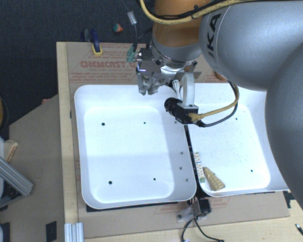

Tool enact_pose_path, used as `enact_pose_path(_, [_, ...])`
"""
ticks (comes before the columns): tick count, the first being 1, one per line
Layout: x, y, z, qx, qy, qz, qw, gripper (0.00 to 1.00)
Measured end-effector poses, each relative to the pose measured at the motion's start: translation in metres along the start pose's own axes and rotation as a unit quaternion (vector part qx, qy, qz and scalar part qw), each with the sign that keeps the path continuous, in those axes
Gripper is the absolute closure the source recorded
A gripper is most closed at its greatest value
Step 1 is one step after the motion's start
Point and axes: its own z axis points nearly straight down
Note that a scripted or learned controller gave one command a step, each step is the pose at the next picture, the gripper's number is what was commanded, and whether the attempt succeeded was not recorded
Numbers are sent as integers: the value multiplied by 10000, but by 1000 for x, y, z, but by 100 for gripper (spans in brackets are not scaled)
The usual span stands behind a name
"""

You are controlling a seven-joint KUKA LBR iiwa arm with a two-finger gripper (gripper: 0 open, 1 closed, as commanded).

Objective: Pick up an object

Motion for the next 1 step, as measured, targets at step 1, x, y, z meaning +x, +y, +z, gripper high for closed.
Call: enact_pose_path(1, [55,-15,56,60,-4,-39,10000,100])
